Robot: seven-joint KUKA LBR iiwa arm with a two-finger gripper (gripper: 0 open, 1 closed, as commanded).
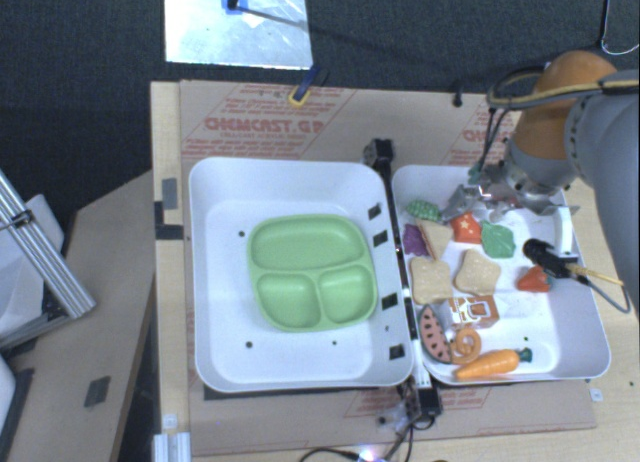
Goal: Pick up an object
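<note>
The right white bin [585, 335] holds several toy foods. My gripper [482, 206] hangs low over the bin's back part, coming in from the right. Just below it lies an orange-red piece [466, 228], with a green piece [498, 241] to its right and a leafy green piece [423, 210] to its left. Whether the gripper touches any of them is hidden. Further forward lie two bread slices [432, 277] [478, 272], a red piece [533, 279], a watermelon slice [430, 330], a pretzel [464, 343] and a carrot [490, 362].
The left white bin [215, 200] holds a green divided plate [308, 272]. A purple piece [413, 241] lies against the right bin's left wall. The grey arm [600, 140] with its orange band crosses the back right corner. A black divider [392, 250] separates the bins.
</note>
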